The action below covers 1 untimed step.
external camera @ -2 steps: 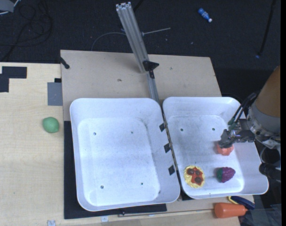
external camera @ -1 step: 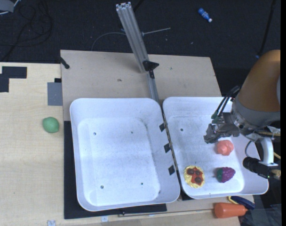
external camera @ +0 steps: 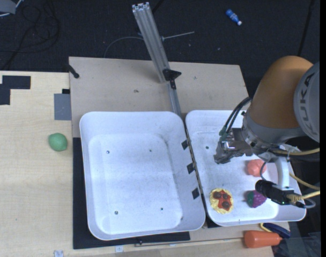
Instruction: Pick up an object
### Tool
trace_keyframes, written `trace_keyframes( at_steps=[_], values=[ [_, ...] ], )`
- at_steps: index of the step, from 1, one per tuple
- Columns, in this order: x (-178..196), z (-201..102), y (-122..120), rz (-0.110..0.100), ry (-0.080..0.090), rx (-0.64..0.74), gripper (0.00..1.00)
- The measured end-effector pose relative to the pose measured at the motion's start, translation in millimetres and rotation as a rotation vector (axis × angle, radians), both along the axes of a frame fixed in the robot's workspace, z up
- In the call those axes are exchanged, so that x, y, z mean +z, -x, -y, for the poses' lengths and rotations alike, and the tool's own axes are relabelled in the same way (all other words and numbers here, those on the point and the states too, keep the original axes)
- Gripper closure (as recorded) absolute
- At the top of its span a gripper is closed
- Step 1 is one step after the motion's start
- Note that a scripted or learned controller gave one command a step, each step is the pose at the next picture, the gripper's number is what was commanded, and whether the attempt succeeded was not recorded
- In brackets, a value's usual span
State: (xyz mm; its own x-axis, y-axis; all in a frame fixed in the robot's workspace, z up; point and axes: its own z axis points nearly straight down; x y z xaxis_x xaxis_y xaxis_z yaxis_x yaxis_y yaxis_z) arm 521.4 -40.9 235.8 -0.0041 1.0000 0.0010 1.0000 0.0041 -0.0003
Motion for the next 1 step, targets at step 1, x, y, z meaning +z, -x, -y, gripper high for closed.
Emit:
trace_keyframes(
  at_steps=[1],
  values=[
    [3.1,-58.1,-5.3,0.0,0.001,0.0,1.0]
  ],
)
